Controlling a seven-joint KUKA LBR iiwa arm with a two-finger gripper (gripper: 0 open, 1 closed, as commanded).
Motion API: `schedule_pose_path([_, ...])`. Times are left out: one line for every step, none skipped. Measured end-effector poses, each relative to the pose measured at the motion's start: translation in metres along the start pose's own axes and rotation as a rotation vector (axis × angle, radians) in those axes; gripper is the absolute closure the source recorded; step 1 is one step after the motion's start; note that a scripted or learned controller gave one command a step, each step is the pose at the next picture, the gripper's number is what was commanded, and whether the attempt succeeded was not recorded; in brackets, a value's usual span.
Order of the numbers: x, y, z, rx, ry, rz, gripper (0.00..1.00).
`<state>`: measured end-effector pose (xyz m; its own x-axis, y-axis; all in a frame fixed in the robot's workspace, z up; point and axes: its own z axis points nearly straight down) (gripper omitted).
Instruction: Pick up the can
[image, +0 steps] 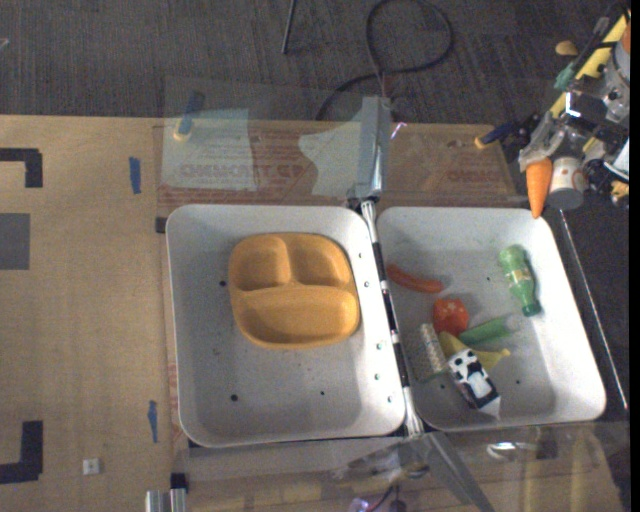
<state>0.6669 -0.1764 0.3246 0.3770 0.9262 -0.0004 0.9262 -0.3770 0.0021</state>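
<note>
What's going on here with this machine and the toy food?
A robot is meant to pick up the can. Its gripper hangs past the right bin's far corner, with an orange carrot right at it. The can lies in that bin beside a tomato, untouched. The left bin holds a yellow plate.
</note>
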Motion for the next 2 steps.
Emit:
schedule_pose_path([0.038, -0.016, -0.064, -0.001, 0.0, 0.091, 1.0])
schedule_pose_path([0.03, -0.012, 0.083, 0.005, -0.001, 0.205, 1.0])
